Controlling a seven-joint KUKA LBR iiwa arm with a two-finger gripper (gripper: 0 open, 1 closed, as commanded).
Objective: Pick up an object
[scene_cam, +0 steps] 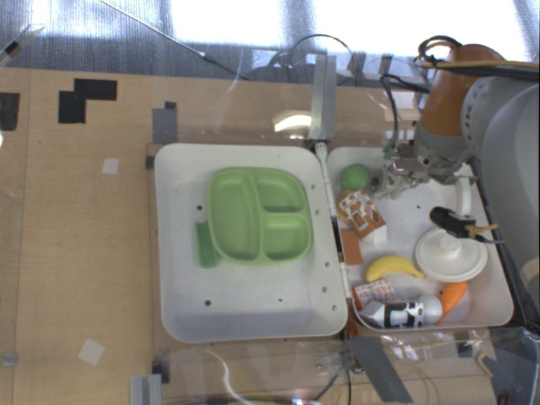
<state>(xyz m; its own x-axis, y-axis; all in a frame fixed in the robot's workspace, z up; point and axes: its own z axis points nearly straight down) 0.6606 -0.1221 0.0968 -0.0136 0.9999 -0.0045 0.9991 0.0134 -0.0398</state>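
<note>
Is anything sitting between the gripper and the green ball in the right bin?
Nothing visible does. The gripper hangs at the back of the right bin, and the green ball lies just to its left on bare bin floor. The patterned carton sits nearer the camera, off that line.

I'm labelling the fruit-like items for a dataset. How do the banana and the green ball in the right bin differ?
The banana is yellow, the green ball green. The banana is long and curved, the green ball round. The banana lies in the front half of the right bin, beside the white round lid; the green ball sits at the back left corner, near the gripper. Both lie loose in the same bin.
</note>
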